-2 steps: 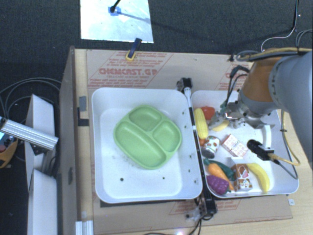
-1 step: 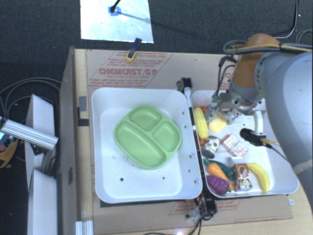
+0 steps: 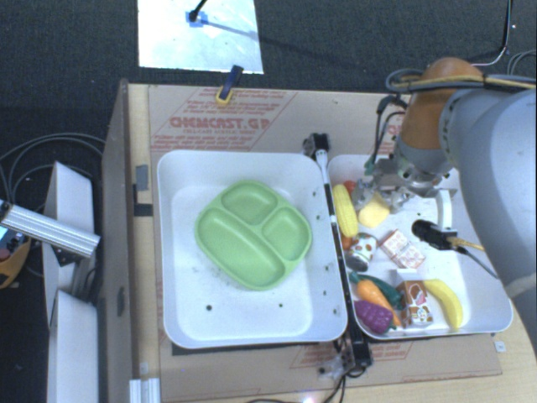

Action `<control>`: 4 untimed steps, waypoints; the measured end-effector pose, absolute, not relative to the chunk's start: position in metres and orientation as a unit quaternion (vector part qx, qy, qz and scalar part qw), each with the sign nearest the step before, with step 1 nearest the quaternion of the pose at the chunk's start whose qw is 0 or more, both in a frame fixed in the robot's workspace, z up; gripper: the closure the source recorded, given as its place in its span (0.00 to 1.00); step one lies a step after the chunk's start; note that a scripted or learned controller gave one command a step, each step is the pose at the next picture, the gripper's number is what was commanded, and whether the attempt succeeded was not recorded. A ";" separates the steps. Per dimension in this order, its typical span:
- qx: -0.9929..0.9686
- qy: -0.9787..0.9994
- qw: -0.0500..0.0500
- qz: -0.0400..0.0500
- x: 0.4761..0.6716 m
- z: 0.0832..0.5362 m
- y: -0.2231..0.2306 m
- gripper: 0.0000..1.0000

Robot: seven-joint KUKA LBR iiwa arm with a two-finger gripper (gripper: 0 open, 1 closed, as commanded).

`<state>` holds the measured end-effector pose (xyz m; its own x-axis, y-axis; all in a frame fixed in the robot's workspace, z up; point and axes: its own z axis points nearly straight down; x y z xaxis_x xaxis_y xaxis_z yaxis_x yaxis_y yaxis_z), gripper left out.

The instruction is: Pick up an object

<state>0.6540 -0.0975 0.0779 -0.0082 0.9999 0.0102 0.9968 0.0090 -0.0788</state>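
Observation:
The right bin (image 3: 491, 307) holds several toy foods. An ear of yellow corn (image 3: 344, 211) lies along its left wall, with a round yellow fruit (image 3: 374, 215) beside it. My gripper (image 3: 382, 193) hangs low at the bin's back, directly above and touching or nearly touching the yellow fruit. Toward the front lie a red-and-white carton (image 3: 401, 249), a small white-and-red piece (image 3: 362, 248), a carrot (image 3: 375, 290), a purple fruit (image 3: 375, 316), a brown carton (image 3: 416, 302) and a banana (image 3: 445, 302). The wrist hides the bin's back right.
The left bin (image 3: 168, 250) bears a green divided plate (image 3: 253, 234) in its middle. A clamp (image 3: 319, 147) sits where the two bins meet at the back. The grey arm (image 3: 495, 166) covers the right bin's right side.

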 end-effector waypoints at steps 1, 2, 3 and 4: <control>-0.703 -0.710 0.033 0.022 0.655 0.077 -0.100 0.00; -0.703 -0.710 0.031 0.021 0.655 0.078 -0.100 0.00; -0.706 -0.709 -0.001 0.000 0.669 0.084 -0.095 0.00; -0.705 -0.709 -0.002 -0.001 0.670 0.096 -0.095 1.00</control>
